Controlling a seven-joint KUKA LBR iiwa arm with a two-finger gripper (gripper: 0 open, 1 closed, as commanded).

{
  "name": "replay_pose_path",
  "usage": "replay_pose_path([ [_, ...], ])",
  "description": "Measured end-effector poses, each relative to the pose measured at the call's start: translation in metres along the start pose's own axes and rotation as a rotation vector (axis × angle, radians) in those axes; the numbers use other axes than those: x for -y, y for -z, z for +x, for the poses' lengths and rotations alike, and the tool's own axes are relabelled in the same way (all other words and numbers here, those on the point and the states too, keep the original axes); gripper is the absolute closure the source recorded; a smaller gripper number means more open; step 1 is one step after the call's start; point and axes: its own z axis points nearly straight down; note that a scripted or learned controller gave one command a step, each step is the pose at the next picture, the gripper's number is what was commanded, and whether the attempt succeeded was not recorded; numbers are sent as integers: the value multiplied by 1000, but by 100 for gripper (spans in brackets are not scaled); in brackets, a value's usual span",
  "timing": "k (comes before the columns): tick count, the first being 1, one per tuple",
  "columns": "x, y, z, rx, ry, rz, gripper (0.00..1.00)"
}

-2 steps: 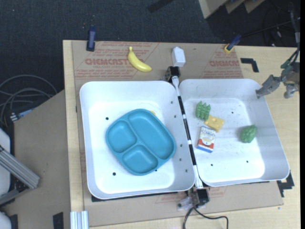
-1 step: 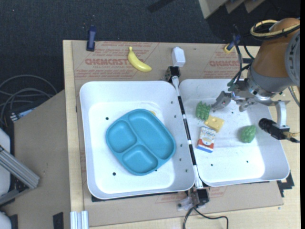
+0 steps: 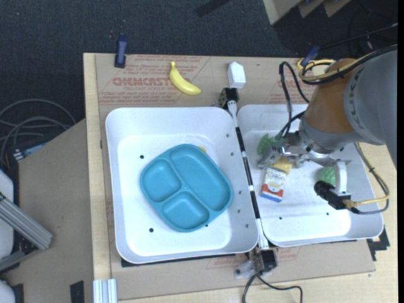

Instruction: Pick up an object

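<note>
Fingers (image 3: 287, 151): state cannot be told | small carton (image 3: 274, 185) just below: probably light, crushable | grip its long sides.

A yellow plastic banana (image 3: 184, 81) is lying on the brown cardboard sheet (image 3: 145, 81) behind the bins, beside red printed lettering. A small dark blue object (image 3: 120, 50) is resting at the sheet's far left edge. A small white block (image 3: 237, 74) is sitting near the banana, just behind a black clamp (image 3: 228, 96) at the seam between the bins. Grey cables (image 3: 28, 131) are coiling on the dark carpet (image 3: 63, 17) to the left.
</note>
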Motion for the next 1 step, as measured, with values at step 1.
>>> replay_pose_path([
  [1, -1, 11, 0, 1, -1, -3, 100],
])
